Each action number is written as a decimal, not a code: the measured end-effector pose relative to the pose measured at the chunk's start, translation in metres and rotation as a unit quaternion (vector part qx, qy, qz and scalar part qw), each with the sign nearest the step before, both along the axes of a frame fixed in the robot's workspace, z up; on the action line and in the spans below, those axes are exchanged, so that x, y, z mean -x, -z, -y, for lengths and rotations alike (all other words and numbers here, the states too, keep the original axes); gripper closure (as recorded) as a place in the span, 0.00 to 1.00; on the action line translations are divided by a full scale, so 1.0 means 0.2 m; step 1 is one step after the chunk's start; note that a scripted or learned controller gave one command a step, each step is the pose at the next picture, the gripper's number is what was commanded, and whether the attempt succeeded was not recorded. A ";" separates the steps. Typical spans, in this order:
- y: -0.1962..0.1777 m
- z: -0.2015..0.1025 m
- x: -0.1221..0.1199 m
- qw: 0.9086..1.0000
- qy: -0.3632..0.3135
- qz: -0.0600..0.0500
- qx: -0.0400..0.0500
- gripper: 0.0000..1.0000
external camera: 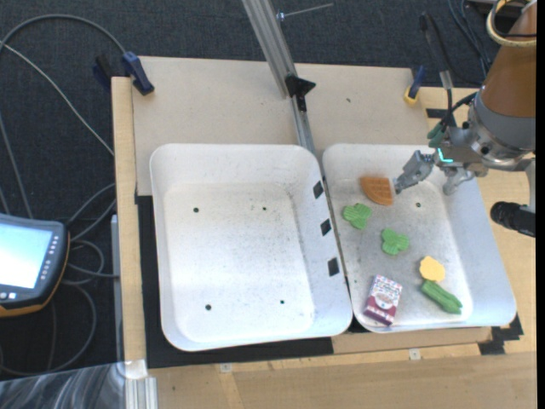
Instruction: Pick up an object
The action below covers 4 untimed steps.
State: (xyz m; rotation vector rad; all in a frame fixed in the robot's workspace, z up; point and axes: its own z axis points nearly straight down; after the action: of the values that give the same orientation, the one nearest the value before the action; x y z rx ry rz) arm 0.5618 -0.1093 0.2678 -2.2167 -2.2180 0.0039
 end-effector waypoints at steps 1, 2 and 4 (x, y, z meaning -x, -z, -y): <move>-0.01 0.00 0.00 1.000 0.000 0.002 0.000 0.00; 0.29 -0.04 0.02 1.000 0.000 -0.001 0.000 0.00; 0.73 0.00 0.01 1.000 0.001 -0.001 0.000 0.00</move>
State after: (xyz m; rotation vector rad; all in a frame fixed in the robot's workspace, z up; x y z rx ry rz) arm 0.5592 -0.1090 0.1212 -2.2171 -2.2161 0.0053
